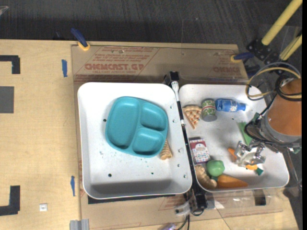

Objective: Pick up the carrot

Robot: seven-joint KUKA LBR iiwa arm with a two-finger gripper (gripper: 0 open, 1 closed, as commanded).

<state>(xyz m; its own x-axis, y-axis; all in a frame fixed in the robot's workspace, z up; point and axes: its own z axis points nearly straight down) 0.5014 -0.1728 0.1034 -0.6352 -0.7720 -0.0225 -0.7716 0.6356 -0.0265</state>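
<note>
Camera view, from above at a slant. The carrot (pixel 232 180) lies on the floor of the right bin (pixel 278 174), near that bin's six o'clock edge, its thick end touching or just beside a green apple (pixel 216 167). The gripper (pixel 249 156) hangs low over the same bin, up and to the right of the carrot, about the two o'clock direction from it. Nothing is seen between its fingers; whether they stand wide or narrow cannot be told from this angle.

Progress: judged at the approach stage. The carrot is not yet grasped and not lifted. Remaining: align over it, descend, close, raise.

Surroundings in the right bin: a small orange piece (pixel 231 152) just beside the gripper at its nine o'clock; a red packet (pixel 199 150); a green can (pixel 208 109) and a blue bottle (pixel 229 105) towards twelve o'clock; a waffle-like item (pixel 192 114). The left bin (pixel 91 143) holds a teal divided tray (pixel 136 126).

Obstruction: the apple and a tan item (pixel 205 176) crowd the carrot's thick end; its tapered end appears freer.
</note>
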